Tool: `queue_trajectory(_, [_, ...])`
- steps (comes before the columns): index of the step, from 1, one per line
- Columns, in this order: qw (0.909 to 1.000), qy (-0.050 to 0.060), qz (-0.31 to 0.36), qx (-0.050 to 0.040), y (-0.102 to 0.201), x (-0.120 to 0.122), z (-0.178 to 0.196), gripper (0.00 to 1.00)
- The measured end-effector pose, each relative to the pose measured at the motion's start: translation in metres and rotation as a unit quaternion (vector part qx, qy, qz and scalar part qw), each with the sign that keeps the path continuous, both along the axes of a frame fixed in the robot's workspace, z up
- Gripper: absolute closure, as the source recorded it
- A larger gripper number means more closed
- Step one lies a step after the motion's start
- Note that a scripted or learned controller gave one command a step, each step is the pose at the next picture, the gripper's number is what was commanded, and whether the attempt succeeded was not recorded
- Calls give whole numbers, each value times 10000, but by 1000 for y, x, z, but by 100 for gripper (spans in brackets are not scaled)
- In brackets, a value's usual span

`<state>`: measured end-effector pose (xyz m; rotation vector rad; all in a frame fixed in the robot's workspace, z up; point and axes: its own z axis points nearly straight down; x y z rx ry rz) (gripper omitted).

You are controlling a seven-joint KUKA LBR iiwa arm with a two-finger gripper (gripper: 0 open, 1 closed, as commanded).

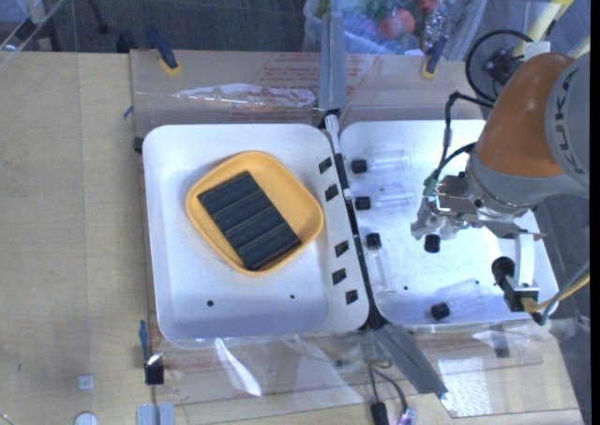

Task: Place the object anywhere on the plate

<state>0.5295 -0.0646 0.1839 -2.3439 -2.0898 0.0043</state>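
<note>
Clear tubes [378,161] (black-capped) around gripper [433,222]

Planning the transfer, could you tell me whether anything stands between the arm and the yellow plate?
Yes: the joined bin rims, carrying black clips, run between the arm and the plate; a dark ridged block covers the plate's middle.

The arm [539,123] runs off the right edge; its wrist hides part of the right bin [403,142]; the gripper [433,226] fingers are too small to read.
</note>
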Motion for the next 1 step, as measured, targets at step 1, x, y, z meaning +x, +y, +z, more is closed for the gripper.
queue_trajectory(1, [10000, -2, -1, 0, 0, 0, 0, 0])
